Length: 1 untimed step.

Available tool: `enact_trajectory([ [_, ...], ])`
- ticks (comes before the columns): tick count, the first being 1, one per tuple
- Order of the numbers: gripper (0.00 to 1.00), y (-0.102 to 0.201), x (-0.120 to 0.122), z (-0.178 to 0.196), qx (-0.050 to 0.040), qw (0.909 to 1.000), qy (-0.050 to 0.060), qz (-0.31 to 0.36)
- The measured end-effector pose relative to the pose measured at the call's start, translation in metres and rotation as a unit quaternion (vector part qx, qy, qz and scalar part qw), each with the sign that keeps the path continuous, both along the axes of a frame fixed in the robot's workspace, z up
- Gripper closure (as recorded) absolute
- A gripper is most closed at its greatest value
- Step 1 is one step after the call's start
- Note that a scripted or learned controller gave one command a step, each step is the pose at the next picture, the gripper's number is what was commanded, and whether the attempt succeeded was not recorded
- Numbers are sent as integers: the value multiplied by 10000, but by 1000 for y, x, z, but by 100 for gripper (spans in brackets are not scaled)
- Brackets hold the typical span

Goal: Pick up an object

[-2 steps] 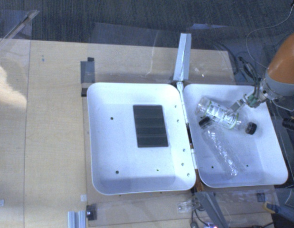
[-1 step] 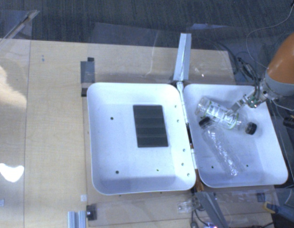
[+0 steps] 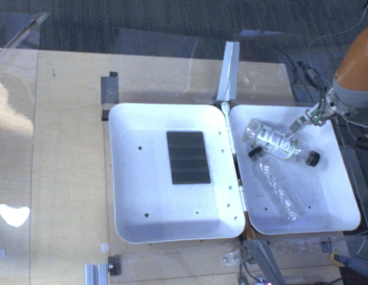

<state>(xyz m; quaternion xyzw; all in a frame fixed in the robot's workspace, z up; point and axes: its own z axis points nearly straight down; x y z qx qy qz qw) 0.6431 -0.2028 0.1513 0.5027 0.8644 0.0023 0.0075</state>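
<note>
Clear plastic bottle [image 3: 273, 141] with a black cap lies tilted in the right bin [image 3: 326, 218]. At its two o'clock, the gripper [image 3: 302, 123] touches it; finger state: cannot tell.

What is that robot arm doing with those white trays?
The gripper reaches into the right bin from the right, its tip close beside a clear plastic bottle lying on its side. Another clear bottle lies below it, and a small black cap sits nearby. Nothing looks lifted yet. The left bin holds a dark flat rectangular block.
</note>
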Motion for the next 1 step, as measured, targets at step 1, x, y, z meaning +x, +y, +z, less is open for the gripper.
enact_trajectory([
  [1, 100, 2, 3, 13, -13, 10000, -52, 28],
])
